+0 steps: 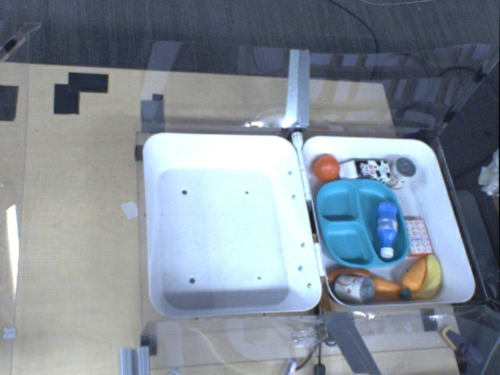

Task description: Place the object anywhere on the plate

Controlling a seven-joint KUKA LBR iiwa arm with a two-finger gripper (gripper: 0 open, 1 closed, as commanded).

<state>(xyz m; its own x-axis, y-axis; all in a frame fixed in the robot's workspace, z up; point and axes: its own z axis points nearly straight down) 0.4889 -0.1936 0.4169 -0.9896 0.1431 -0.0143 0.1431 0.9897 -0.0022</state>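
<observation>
hand: you can't tell its state from this view.
bottle position: the bottle (387, 226) lies on the plate (344, 209), in the long compartment on the plate's right side, lengthwise, with its cap toward the near rim.
bottle look: small, clear, with a blue label round the middle and a white cap.
plate: teal, rounded corners, three compartments, two stacked on the left and the long one on the right. You see both left compartments showing bare teal.
plate placement: in the middle of the right bin (445, 186), its left rim close to the wall shared with the left bin (223, 225).
far side of plate: orange ball (326, 167) just off the plate's far-left corner, then a black-and-white item (373, 169) and a grey round-topped item (404, 167) along the far rim. Too small for you to identify further.
right of plate: flat red-patterned card (416, 237), at or just under the plate's right rim.
near side of plate: can (353, 287) on its side, carrot (387, 289) beside it, banana (428, 276) in the near-right corner. All crowd the near rim.
open room: you get a strip of white floor along the right bin's right wall; the left bin's floor shows white across.
table: tan surface (70, 209) to the left of both bins.
</observation>
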